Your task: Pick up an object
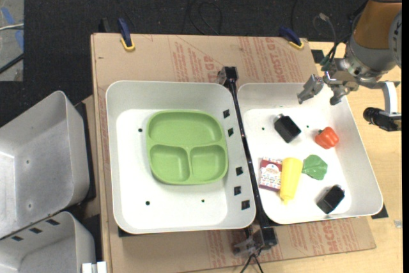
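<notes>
Camera view: gripper hung over right bin's far edge, fingers spread, holding nothing. Below it in that bin — black block, orange piece, green piece, yellow bottle, red packet, second black block. Green divided plate sat in left bin.

Divided tray in L bin; five small items in R bin, gripper over its back edge.

Right bin: two black blocks, orange pepper, green leaf, yellow bottle, red packet.
</notes>
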Controlling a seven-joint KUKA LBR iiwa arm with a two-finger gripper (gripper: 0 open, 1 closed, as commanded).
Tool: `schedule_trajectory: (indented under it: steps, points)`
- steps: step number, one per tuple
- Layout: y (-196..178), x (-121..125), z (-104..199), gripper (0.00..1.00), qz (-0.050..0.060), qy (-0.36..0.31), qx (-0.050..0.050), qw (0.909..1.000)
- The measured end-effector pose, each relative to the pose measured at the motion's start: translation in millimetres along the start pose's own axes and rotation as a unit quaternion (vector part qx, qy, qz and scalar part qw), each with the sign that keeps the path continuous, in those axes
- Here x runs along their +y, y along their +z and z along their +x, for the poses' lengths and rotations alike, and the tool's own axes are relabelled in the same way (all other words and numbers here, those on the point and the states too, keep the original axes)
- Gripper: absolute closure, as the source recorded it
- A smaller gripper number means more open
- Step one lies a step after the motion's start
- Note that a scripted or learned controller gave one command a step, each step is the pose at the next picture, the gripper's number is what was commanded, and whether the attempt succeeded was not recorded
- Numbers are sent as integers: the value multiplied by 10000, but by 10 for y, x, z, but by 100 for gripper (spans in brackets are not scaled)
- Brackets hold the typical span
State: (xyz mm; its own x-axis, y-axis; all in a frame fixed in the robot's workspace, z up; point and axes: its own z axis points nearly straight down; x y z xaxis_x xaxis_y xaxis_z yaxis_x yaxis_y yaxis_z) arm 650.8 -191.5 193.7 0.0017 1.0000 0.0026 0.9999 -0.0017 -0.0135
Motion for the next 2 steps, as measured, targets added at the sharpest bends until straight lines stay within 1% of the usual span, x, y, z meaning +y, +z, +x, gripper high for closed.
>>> schedule_trajectory:
  steps: [1, 2]
  points:
    - [-91, 34, 5, 0, -73, -15, -16, 10000]
    - [552, 24, 19, 0, -41, -11, -9, 10000]
